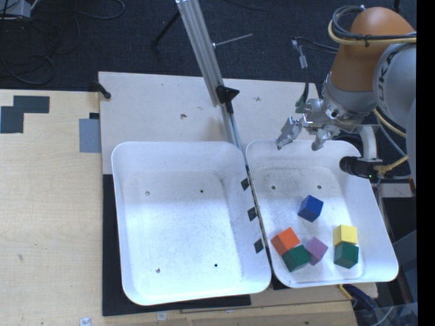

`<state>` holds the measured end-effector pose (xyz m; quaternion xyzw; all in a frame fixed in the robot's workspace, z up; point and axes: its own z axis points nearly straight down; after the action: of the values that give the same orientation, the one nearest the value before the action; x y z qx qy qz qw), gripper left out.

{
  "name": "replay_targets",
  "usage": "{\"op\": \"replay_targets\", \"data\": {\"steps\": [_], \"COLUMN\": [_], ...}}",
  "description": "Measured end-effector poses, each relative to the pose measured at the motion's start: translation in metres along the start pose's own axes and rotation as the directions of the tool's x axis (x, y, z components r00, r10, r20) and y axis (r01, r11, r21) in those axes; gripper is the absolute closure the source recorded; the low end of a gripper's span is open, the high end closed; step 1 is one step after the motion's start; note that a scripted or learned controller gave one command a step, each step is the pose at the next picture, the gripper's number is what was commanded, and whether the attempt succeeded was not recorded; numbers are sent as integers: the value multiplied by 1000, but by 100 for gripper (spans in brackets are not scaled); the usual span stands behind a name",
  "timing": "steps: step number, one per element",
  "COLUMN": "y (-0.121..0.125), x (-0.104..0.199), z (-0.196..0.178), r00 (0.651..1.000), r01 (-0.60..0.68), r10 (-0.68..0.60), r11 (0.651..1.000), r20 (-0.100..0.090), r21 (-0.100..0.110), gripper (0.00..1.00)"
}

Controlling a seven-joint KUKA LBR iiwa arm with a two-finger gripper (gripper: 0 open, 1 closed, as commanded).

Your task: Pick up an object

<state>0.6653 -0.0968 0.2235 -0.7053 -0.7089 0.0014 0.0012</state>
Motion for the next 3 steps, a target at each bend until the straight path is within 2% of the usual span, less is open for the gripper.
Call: {"op": "replay_targets", "data": {"steps": [1,2,3], "y": [-29,-20,-99], "x": [-67,-64,-33], "z": [137,133,132], "r00": [1000,1000,1000], "r01": [-9,-5,-7], "r10": [9,5,7], "r11": [1000,1000,1000], "r20": [-2,0,-1], "r21": [2,-3,-2], "gripper": [0,0,0]}}
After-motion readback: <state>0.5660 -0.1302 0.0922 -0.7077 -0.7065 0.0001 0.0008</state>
